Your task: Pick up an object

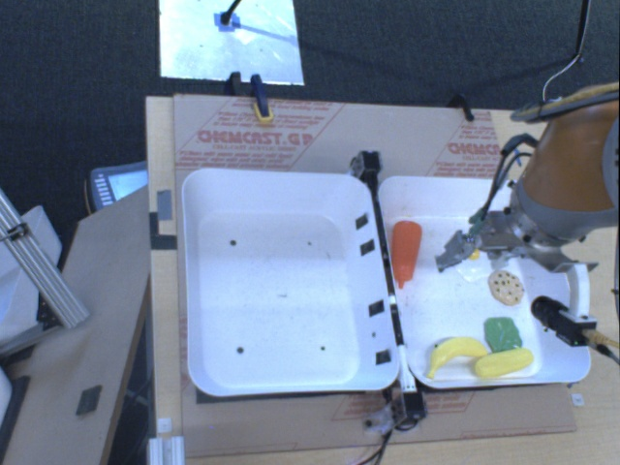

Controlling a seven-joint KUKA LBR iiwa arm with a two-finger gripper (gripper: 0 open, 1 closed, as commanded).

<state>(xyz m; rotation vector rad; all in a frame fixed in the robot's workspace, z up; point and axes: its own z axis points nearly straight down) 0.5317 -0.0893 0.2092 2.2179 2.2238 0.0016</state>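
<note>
The grey arm (567, 177) reaches in from the right, and its gripper (452, 256) is over the far half of the right bin (436, 303). I cannot tell whether its jaws are spread or pressed together.

The objects to pick all lie in this right bin. An orange carrot (405, 252) lies along the left wall, just left of the gripper and apart from it. A round cookie (505, 286) lies near the gripper, on its near right side. Closer to the near wall there is a green piece (502, 333). Just nearer than it, a yellow banana (453, 353) and a second yellow piece (505, 361) lie end to end and seem to touch.

The left bin (281, 289) stands just beside the right one. Both rest on a cardboard sheet (257, 134) with red print.
</note>
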